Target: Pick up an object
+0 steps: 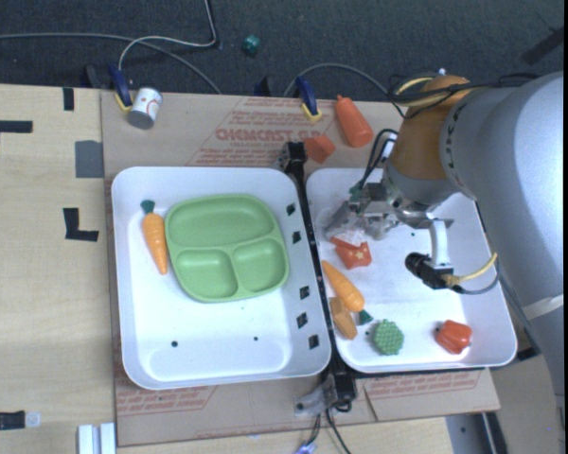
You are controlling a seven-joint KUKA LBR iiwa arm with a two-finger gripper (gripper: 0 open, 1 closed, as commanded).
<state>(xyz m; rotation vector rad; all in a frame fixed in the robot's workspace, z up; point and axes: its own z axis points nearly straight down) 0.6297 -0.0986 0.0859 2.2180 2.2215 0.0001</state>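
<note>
Nearest the camera, along the front rim of the right bin (497, 353), sit a bumpy green toy (387, 337) and a small red-orange piece (453, 336), well apart from each other. Just left of the green toy, two orange carrot-like pieces (344, 287) lie close to the divider between the bins, one above the other, with a bit of dark green at the lower one's end.

Further back in that bin, a red toy piece (352, 252) lies on the white floor, directly below the gripper (360, 218). The grey arm (511, 168) comes in from the right, its orange band (424, 145) above the wrist, and the gripper hangs low over the bin's rear left part, close to the red piece. From where I stand I cannot tell whether the fingers are spread or closed, nor whether they have hold of anything; the metal parts blur together against the white. A black fitting with a yellow cable (437, 270) sits beside the wrist.

The left bin (133, 282) holds a green divided plate (227, 246) in its rear half, and an orange carrot (154, 238) with a green top lies just beside the plate's left edge.

Behind the bins, on the brown surface (218, 130), rest another orange carrot (353, 123), a smaller orange piece (319, 146), and a small white cylinder (145, 106) near the rear left corner.
</note>
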